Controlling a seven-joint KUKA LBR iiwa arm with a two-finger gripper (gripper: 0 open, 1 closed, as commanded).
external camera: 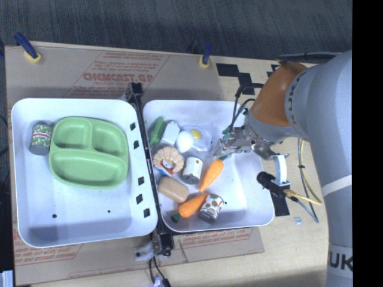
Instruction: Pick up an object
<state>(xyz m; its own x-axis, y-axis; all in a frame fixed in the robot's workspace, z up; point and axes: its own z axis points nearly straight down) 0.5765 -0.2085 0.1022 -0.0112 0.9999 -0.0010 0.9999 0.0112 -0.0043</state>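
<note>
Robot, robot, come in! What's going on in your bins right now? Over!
Gripper low in the right bin, by the upper carrot. Nothing seen held. Toy food crowded close: egg, lower carrot, small cans. Green tray in left bin.

Across the top of the frame runs a dark grey carpeted floor [149,11] with a fine ribbed weave. Below it the bench is covered with a sheet of tan cardboard [119,70] printed in red lettering, held at the upper left by a blue clamp [27,46] and at the upper middle by another blue clamp [206,54]. The light is even and soft.
</note>
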